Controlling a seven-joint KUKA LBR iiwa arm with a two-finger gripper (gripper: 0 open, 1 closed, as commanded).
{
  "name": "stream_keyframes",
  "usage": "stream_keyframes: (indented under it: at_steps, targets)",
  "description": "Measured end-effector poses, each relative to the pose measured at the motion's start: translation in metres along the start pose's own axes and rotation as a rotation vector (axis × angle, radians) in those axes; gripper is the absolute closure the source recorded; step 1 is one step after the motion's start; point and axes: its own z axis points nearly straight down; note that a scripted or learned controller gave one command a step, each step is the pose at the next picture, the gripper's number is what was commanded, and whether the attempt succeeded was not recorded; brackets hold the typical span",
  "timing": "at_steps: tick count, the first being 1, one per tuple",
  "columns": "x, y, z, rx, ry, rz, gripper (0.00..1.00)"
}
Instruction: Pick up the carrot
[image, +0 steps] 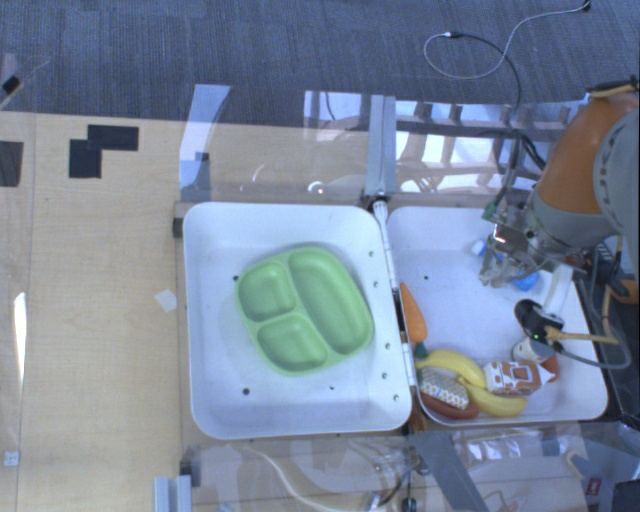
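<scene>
While the camera looked down at a slant on a pale wooden bench (90, 330), two shallow white bins sat side by side at its middle. In the left bin (215, 400) lay a green divided plate (303, 308) with three compartments, tilted a little so its long side ran diagonally.

At the left wall of the right bin (450, 310) lay the carrot (412, 315), orange, slim, its length running along the divider between the bins. Just below it, at the bin's near edge, sat a yellow banana (472, 378), curved, touching a round brown and red item (447, 391) that could not be identified. To the right of the banana lay a small white and orange carton-like object (516, 376).

From the right reached the grey arm (580, 190) with its orange band. Its gripper (497, 270) hung over the upper right part of the right bin, well apart from the carrot, with nothing visible between its fingers. Whether those fingers were spread or together could not be told at this size. A black cable (470, 50) looped across the dark carpet beyond the bench.
</scene>
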Motion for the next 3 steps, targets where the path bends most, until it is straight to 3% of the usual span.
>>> stream_keyframes:
  at_steps: [1,2,3]
  targets:
    - [-0.041,-0.003,-0.049,0.0,0.0,0.379,1.0]
    - [-0.037,0.041,-0.064,-0.002,0.0,0.041,1.0]
    - [-0.068,0.074,-0.075,-0.003,0.0,-0.057,1.0]
